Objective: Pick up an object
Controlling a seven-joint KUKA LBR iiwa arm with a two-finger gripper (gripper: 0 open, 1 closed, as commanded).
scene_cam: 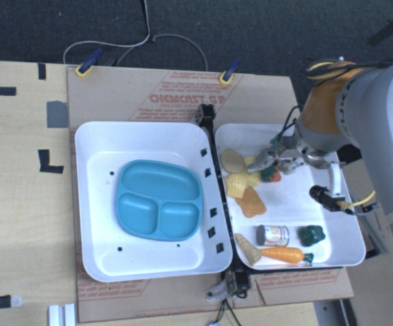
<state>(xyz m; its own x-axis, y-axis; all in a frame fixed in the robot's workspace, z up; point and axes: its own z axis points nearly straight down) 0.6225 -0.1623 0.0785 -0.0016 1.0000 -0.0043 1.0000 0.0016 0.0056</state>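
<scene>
One gripper (pixel 270 166) hangs low in the right bin (pixel 349 212), over the crowded upper-left part of its floor; whether it is parted or closed I cannot tell, and nothing can be seen held. A small red-and-green object (pixel 271 176) sits right at its tip and looks like the target, so my judgement is that the arm is at the reach-and-grasp step, with lifting not yet done. The next move calls for settling squarely on that one piece, since a round tan piece (pixel 232 159), a yellow piece (pixel 238 184) and an orange piece (pixel 251 202) lie close beside it. Well apart, nearer the front wall, lie a small can (pixel 274 235), a dark green object (pixel 312 234) and a carrot (pixel 282 254). The left bin (pixel 91 155) holds a blue divided tray (pixel 159 200).
</scene>
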